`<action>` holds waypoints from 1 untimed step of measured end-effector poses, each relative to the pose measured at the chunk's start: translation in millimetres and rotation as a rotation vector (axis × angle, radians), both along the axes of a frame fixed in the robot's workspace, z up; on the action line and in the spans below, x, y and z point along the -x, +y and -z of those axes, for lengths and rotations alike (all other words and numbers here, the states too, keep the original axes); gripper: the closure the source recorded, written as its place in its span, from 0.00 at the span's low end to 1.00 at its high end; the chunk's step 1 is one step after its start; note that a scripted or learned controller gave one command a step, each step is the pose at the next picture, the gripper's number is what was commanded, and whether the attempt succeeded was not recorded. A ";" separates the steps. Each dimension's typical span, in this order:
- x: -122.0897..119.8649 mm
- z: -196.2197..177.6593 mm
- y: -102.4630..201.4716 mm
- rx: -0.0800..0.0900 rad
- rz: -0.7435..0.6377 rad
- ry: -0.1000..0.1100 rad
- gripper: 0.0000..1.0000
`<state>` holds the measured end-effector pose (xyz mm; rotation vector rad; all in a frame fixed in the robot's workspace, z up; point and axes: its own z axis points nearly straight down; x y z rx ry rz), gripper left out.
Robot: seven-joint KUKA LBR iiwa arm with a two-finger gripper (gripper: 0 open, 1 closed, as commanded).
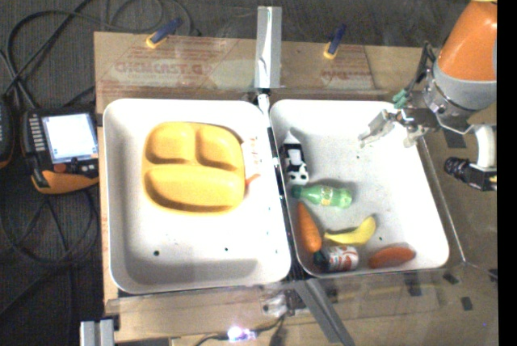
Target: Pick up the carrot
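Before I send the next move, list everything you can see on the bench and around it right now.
Bins: 2, white, side by side; left bin, right bin.
Tray: 1, yellow, divided, in left bin.
Carrot: 1, orange, right bin, near left wall.
Bottle: 1, green, above the carrot.
Cow toy: 1, black and white, right bin's left wall.
Banana: 1, yellow, right of carrot.
Can: 1, red and white, front edge.
Red oblong item: 1, front right.
Handheld screen: 1, left of bench.
Claw: 1, grey, above right bin's upper right, holding nothing.
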<state>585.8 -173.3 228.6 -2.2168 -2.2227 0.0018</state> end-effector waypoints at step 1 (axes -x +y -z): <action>51.8 42.5 62.5 -0.001 -0.309 -0.001 0.00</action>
